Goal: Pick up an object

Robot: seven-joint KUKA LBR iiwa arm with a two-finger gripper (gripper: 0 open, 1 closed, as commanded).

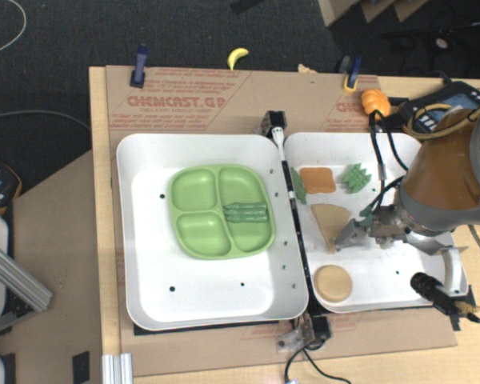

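Note:
My gripper (354, 234) hangs low in the right bin (384, 290), its tip at the right edge of a tan wedge-shaped piece (328, 217). Nothing shows held in it. Behind the wedge lie an orange-brown square block (318, 180) and a green spiky toy (355, 177). A round tan disc (334, 282) rests near the bin's front left corner. In the left bin (144, 238) sits a green divided plate (200, 214) with a translucent green ridged object (246, 212) across its right compartments.
The grey arm with its orange-brown band (444, 174) covers the right bin's right side. A black cable (378, 146) loops down from the back. Clamps (138, 66) and an orange fixture (374, 100) stand on the cardboard's back edge, with a small yellow item (238, 56) beyond it.

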